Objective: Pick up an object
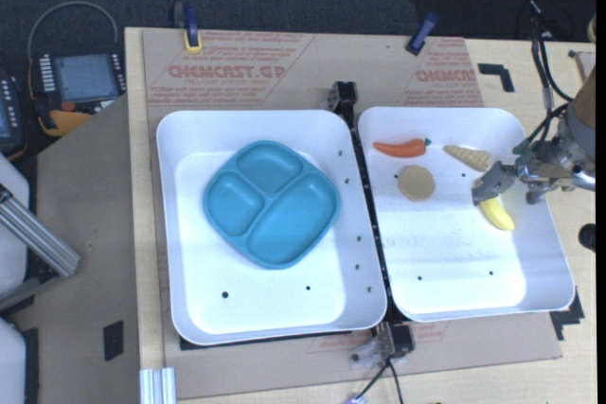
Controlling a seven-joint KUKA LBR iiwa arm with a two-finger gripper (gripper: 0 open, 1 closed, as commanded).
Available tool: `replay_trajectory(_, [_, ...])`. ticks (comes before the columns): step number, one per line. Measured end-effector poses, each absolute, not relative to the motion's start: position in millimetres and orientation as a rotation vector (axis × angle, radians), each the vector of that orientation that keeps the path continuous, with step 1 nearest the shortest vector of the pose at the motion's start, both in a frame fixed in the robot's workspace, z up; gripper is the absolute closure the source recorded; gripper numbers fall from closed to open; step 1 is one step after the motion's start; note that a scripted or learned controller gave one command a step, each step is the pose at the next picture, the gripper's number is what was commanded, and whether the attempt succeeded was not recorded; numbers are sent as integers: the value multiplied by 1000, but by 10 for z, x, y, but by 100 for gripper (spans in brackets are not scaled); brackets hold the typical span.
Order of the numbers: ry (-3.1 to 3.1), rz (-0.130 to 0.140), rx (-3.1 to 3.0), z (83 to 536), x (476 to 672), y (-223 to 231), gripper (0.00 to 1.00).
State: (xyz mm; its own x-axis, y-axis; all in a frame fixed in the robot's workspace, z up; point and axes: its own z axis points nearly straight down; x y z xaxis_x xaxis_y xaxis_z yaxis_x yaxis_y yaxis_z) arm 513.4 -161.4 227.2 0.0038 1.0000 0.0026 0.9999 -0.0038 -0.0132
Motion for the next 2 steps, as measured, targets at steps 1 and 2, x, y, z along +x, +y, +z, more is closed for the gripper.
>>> replay_trajectory(1, [-2222, 0, -2222, 2338, 5162, -1610, 0])
replay_trajectory(2, [-2216, 5, -2217, 1704, 5158, -1572, 0])
